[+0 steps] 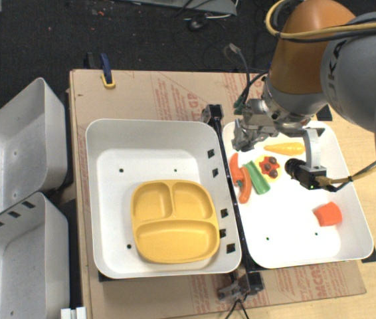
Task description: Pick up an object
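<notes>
Camera view: long yellow piece (283, 149) lying flat beside tool (246, 138).

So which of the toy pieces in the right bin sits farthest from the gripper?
The orange block, alone toward the right bin's near right side. The other pieces cluster just under the gripper.

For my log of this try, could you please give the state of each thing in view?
pincer: low over the right bin's far left corner, nothing seen held
yellow tray: flat in left bin
orange block: alone in right bin
green piece: lying flat
orange-red piece: lying beside green piece
yellow piece: lying flat
</notes>
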Controlling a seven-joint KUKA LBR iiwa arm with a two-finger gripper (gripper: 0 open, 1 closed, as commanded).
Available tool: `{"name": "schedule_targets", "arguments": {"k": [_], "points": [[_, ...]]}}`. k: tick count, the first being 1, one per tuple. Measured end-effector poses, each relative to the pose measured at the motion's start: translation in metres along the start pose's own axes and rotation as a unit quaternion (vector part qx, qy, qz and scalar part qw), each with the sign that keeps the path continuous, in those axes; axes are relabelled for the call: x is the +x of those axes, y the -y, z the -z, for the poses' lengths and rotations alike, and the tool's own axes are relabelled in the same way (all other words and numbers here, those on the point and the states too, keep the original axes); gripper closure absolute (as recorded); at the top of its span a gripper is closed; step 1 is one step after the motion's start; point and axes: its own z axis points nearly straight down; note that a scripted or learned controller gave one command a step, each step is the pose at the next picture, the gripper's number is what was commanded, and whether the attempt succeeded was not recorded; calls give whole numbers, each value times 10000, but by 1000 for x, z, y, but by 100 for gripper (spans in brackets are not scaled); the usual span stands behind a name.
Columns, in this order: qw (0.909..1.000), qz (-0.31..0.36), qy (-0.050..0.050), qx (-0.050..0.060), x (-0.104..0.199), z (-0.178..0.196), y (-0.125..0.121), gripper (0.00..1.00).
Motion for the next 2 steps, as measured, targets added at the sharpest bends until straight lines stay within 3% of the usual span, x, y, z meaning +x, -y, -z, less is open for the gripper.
{"name": "schedule_targets", "arguments": {"k": [1, 2], "points": [[10000, -4, 0, 3, 42, -9, -21, 100], [10000, -6, 0, -3, 87, -26, -58, 100]]}}
